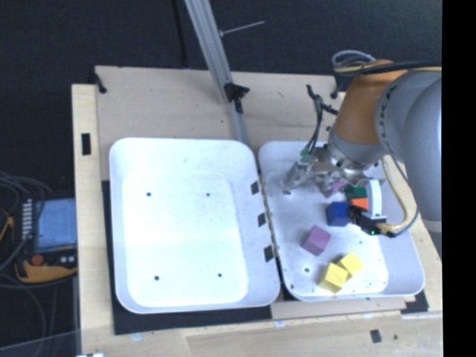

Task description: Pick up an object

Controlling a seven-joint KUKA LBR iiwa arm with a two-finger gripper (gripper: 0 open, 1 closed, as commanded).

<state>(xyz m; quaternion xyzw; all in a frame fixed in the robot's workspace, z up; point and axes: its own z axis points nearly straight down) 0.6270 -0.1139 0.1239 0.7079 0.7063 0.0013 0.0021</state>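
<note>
Yellow foam cubes sit at 6 o'clock of the right white bin, purple block centre, blue cube just under your gripper at 12, fingers' state can't tell, so drop straight onto one w/ clear sides.

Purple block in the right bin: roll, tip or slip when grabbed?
The purple block looks flat-faced and squat, so it probably slides rather than rolls. It lies apart from the blue block and yellow blocks, so fingers likely fit. Probably light; it may skid on the smooth bin.

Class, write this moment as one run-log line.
gripper: over right bin, upper part | grasp: none visible | blue cube, purple cube, two yellow cubes: lying in bin
</note>
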